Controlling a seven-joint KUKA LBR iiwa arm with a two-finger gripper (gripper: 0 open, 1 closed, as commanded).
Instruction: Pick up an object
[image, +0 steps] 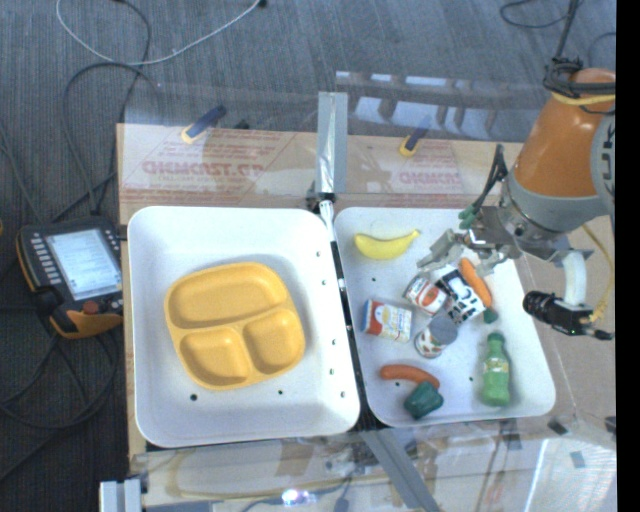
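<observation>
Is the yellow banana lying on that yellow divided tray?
No, the yellow banana lies in the right white bin, while the yellow divided tray sits alone in the left white bin.

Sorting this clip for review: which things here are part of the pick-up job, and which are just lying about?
Job: end effector; right bin's banana, carrot, can, green bottle, sausage.

Lying about: yellow divided tray in left bin, pendant, cables.

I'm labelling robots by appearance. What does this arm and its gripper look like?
The arm is a rounded orange section over a grey wrist, with a thin dark cable running down beside it. The gripper is a cluster of silvery metal parts with small green accents.
</observation>
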